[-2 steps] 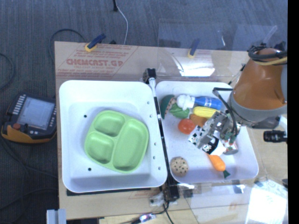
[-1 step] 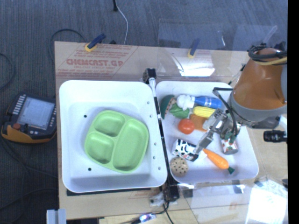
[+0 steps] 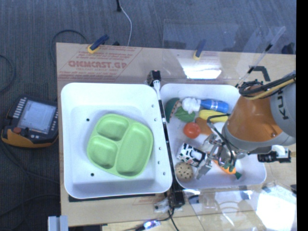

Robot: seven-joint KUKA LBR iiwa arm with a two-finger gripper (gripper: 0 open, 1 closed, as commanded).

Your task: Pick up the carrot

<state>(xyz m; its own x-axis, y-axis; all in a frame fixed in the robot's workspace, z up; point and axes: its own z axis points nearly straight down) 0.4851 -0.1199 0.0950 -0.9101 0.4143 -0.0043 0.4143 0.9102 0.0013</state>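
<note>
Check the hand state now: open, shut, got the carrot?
Hand: cannot be told. It sits low in the right bin, beside the carrot; no carrot is seen in its grip.

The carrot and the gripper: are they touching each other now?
Cannot tell. In the camera view the gripper hangs right beside the carrot in the right bin, and they overlap, so no contact or gap shows plainly.

bench board (image 3: pixel 98 64) – red print "chemcast gp"; arm (image 3: pixel 288 110) – "ku"
</note>
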